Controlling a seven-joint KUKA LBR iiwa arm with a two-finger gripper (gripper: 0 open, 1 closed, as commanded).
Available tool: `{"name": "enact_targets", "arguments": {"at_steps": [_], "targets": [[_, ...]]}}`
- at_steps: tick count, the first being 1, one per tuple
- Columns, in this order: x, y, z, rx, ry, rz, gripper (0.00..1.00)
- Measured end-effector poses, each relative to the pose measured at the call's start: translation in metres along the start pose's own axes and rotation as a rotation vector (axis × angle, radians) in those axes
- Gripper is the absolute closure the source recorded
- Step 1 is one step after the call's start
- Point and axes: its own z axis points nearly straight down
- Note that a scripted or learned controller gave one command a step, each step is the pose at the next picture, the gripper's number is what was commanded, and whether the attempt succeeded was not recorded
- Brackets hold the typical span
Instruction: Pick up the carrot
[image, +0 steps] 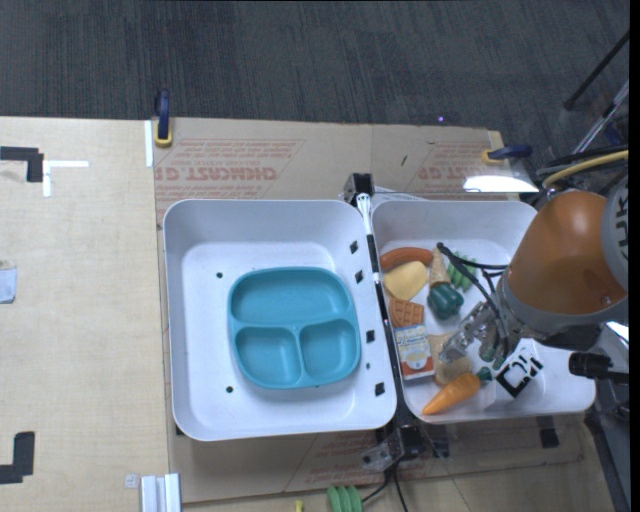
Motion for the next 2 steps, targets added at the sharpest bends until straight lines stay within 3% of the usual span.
{"name": "enact_targets", "arguments": {"at_steps": [1, 2], "targets": [[0.000, 0.000, 0.000, 0.000, 0.000, -0.001, 0.00], [0.007, -0.002, 0.019, 0.008, 0.012, -0.149, 0.00]]}}
